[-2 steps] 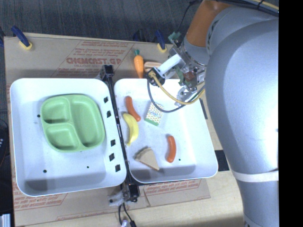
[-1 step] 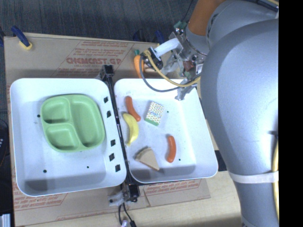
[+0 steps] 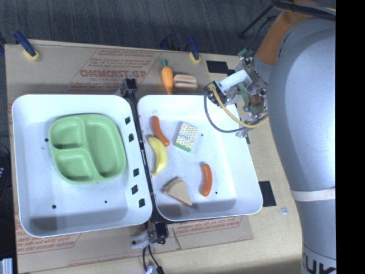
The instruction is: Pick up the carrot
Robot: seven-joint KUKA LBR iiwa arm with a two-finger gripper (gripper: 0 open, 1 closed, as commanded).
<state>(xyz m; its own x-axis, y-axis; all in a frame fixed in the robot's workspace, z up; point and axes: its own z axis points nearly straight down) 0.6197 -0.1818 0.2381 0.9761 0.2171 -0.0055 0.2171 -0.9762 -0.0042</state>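
Carrot [image 3: 166, 77] outside bins, beside hot dog bun [image 3: 185, 82]; tool [image 3: 246, 99] near, state unclear.

Arm [image 3: 302, 124] cut off at right and bottom edges; jaws' state among the wrist cables [image 3: 219, 110] unclear.

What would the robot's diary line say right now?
carrot: on bench behind right bin | end effector: above bin's far right corner, apart from carrot | pick: not yet done

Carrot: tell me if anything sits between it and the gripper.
The carrot lies outside the bins, on the board behind the right bin. A hot dog bun lies right beside it, on the side toward the gripper, so it partly blocks a straight sideways approach.
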